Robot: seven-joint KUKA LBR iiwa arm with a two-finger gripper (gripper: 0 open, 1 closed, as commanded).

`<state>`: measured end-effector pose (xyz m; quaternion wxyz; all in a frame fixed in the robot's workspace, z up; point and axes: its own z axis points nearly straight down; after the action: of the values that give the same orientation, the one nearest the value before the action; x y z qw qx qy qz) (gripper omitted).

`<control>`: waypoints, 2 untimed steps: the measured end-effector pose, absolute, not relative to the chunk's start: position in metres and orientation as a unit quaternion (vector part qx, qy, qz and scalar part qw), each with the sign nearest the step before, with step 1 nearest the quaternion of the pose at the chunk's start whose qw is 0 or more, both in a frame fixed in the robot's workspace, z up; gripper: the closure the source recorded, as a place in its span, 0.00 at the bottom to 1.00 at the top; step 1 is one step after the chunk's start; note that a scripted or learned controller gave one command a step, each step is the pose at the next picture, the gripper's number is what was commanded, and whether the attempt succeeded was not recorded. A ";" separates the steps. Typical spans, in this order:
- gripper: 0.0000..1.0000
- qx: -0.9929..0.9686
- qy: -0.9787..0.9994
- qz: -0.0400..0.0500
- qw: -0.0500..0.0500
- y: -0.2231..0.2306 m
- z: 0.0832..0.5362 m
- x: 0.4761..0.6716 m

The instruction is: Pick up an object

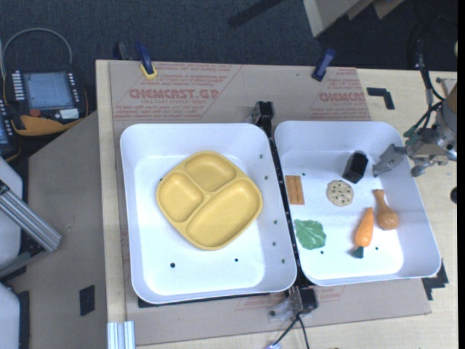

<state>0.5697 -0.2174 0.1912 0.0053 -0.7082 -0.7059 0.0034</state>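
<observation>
My gripper (402,164) hangs over the right rim of the right bin (341,140), open, with nothing between its fingers. Just left of it lies a small black block (355,166). Below the gripper rest a tan drumstick (385,211) and an orange carrot (365,227). Further left in the same bin are a round cookie (339,193), a green lettuce leaf (310,234) and a brown cracker (294,190).
A yellow divided plate (209,198) lies in the left bin (145,253). Black clamps (263,112) sit between the bins at the back and at the front (305,299). Both bins stand on a cardboard sheet (218,86).
</observation>
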 end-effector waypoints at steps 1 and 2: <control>0.00 -0.707 -0.707 0.000 0.000 -0.217 0.198 0.573; 0.00 -0.707 -0.707 0.000 0.001 -0.213 0.142 0.566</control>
<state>0.5659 -0.2125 0.1422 0.0007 -0.7071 -0.7071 0.0004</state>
